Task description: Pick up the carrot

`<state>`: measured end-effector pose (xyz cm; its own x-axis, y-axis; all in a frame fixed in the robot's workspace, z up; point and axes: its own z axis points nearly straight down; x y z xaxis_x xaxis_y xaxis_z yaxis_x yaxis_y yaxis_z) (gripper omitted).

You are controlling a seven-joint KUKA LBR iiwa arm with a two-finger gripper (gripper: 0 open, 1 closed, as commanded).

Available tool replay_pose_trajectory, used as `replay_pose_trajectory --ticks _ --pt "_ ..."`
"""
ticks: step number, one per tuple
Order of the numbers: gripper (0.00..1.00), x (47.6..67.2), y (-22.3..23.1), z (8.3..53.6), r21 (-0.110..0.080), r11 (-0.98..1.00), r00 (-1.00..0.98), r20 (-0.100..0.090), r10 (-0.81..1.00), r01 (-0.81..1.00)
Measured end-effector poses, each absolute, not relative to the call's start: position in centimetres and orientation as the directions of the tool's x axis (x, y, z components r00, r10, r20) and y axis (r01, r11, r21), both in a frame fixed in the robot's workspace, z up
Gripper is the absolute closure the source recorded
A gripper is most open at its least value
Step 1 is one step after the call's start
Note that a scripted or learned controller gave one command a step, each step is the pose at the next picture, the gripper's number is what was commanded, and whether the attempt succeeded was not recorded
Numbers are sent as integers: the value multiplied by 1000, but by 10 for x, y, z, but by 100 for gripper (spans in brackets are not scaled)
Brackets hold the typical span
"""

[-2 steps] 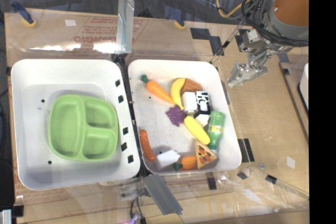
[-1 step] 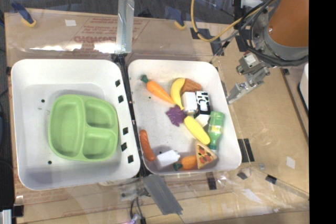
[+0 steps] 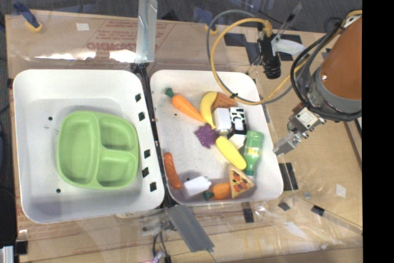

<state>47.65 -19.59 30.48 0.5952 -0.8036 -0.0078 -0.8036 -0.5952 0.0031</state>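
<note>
One carrot point(image 3: 185, 106), likely light, rigid, slick plastic, lay at the right bin's point(image 3: 266, 132) ten o'clock; mid-body looked graspable. The gripper point(image 3: 290, 142) waited outside, its opening unreadable.

In the right bin point(image 3: 161, 132), the carrot point(image 3: 185, 106) lay toward the far-left corner with bare floor on its left and far sides. Close on its right a banana point(image 3: 207, 109) crowded it, and purple grapes point(image 3: 206, 135) sat just nearer. The near-right corner was packed with a corn cob point(image 3: 231, 153), green bottle point(image 3: 252, 149) and pizza slice point(image 3: 241, 182).
</note>
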Motion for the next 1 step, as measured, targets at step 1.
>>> replay_pose_trajectory --ticks 1 --pt "100 515 -203 261 3 -664 664 -12 -748 -748"
